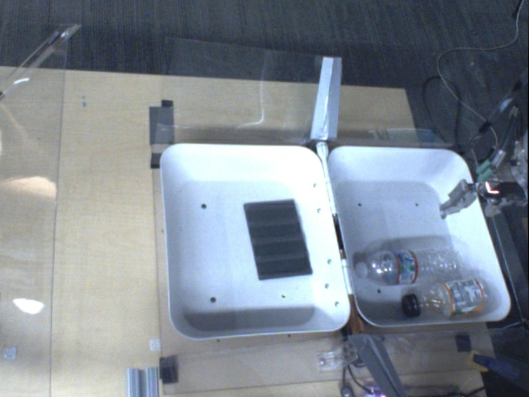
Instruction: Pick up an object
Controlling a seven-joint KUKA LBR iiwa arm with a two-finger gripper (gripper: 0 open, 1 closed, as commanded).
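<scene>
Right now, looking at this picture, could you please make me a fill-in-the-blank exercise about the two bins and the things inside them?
1. The dark ribbed block lies in the ____ bin.
2. The right bin holds ____ plastic bottles.
3. The bottle with the black cap lies ____ to the camera than the clear bottle.
4. The claw is over the ____ bin.

Missing words: left; two; nearer; right

Two shallow white bins sit side by side on a pale wooden bench [83,222]. The left bin [186,246] holds a flat dark ridged pad [278,239]. The right bin [372,180] holds two clear plastic bottles near its front: one with a colourful label [405,266], one with a black cap [444,298]. A gripper [457,198] hangs at the right bin's right edge.
</scene>
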